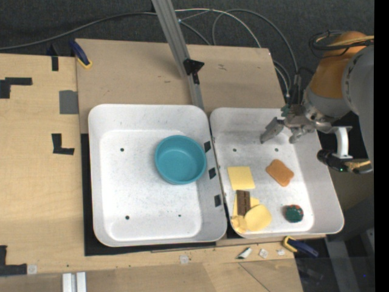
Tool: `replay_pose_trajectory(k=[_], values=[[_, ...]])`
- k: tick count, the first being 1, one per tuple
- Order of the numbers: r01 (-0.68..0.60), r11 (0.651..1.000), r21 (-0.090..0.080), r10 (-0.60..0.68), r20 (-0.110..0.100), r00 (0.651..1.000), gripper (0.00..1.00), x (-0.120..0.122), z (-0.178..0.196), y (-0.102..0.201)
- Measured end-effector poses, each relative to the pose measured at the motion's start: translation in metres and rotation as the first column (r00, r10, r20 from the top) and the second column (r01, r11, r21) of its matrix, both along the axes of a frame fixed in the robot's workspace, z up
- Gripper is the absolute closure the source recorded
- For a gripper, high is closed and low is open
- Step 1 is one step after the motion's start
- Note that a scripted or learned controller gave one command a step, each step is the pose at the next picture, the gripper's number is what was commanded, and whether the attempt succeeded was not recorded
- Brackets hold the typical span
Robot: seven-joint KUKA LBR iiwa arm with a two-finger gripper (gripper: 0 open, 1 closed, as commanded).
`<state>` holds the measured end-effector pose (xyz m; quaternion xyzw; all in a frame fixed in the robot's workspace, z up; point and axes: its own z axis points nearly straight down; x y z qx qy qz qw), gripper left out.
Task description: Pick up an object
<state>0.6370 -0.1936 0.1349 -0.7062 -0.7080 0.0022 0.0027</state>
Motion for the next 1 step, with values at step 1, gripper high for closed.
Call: replay_pose_trajectory(k=[1], values=[[0.0,1.0,-0.001,0.0,0.003,1.0,0.0,-0.0006,-0.0489,0.0012]])
